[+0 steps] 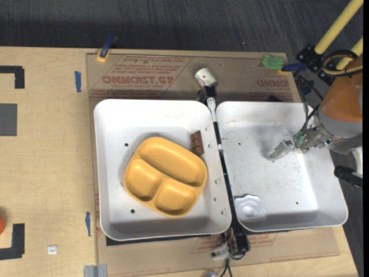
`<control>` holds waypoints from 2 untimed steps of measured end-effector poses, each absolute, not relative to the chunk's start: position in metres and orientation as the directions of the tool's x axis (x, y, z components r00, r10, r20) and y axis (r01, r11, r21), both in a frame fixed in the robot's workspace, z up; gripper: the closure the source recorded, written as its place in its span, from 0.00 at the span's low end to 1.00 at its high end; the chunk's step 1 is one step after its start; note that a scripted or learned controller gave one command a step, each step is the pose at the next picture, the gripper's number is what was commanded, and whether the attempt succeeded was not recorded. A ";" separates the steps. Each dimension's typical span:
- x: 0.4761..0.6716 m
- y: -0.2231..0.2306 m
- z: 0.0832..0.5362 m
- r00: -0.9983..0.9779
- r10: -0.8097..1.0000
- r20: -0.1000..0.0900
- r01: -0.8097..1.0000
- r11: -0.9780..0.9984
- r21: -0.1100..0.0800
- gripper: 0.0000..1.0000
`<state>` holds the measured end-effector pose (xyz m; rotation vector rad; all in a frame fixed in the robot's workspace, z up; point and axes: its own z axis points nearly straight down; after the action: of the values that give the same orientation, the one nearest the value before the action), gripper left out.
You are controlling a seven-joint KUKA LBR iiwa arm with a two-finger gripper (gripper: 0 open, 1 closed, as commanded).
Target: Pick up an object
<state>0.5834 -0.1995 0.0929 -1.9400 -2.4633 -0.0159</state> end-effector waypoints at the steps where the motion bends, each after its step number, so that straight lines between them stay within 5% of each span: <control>1: 0.617 -0.133 0.109 -0.215 0.977 -0.001 0.977 0.215 0.003 0.00; 2: 0.552 -0.106 0.085 -0.281 0.960 0.000 0.960 0.281 0.000 0.00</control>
<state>0.5524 -0.1063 0.0853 -1.8834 -2.5143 -0.0006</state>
